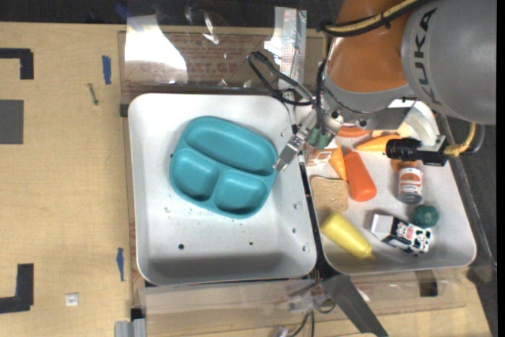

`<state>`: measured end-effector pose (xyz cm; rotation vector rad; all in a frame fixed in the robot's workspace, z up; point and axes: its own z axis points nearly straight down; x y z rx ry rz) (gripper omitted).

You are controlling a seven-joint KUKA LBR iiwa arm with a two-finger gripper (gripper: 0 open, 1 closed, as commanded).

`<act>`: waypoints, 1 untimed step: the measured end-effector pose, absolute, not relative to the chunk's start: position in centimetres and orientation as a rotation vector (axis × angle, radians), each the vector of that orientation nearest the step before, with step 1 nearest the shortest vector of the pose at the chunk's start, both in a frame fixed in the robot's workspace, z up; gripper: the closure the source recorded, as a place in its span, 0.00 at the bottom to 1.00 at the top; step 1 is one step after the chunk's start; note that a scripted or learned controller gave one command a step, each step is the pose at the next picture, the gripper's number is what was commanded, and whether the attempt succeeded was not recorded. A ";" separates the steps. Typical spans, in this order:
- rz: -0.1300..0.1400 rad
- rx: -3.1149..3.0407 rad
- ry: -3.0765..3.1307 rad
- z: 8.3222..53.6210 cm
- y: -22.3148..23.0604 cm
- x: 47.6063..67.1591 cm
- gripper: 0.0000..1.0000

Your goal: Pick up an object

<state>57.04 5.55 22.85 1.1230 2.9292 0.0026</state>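
A teal plate with three compartments lies in the left bin, toward its right side. My gripper reaches down from the upper right over the wall between the two bins, and its silver tip is at the plate's right rim. The arm's grey and orange body hides the upper part of the right bin.
The right bin holds an orange bottle, a tan slice, a yellow lemon-shaped thing, a small red-labelled bottle, a teal ball and a black-and-white box. Clear plastic film lies behind the left bin.
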 end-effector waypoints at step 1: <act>-0.005 1.134 2.931 18.2 0.2 60.0 0.00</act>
